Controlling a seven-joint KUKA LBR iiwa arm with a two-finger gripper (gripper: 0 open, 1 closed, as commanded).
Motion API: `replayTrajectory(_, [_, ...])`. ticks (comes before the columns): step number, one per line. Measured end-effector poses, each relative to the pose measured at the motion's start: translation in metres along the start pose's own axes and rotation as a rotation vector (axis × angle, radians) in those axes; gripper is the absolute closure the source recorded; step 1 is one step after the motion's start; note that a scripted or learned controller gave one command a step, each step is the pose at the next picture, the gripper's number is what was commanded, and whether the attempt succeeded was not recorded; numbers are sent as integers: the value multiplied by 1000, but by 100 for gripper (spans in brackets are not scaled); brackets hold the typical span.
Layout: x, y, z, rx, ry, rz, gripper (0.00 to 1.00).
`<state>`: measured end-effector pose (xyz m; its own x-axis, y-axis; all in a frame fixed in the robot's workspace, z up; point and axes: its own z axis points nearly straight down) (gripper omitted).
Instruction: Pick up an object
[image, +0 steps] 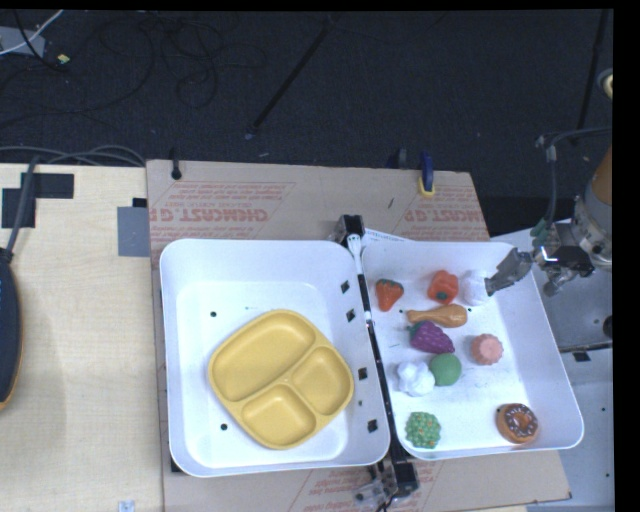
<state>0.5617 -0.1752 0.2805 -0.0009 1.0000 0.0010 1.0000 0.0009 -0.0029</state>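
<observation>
Two white bins sit side by side; the right bin holds the toy foods. Its upper right corner has the gripper hanging above it, grip state impossible to tell. A white piece lies just left of the gripper, beside the orange pepper.

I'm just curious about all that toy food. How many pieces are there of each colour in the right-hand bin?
Orange or red: 3, strawberry-like piece, pepper-like piece, drumstick
Purple: 1, grapes
Green: 2, ball, broccoli
White: 2, lump, piece near the arm
Pink: 1
Brown: 1, doughnut
Total: 10
</observation>
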Motion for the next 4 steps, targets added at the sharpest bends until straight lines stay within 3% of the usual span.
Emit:
replayTrajectory(1, [-1, 0, -10, 2, 1, -1, 100])
replayTrajectory(2, [49, -69, -75, -5, 1, -2, 100])
replayTrajectory(3, [115, -69, -114, -5, 0, -6, 100])
replayTrajectory(4, [130, -88, -5, 11, 1, 0, 100])
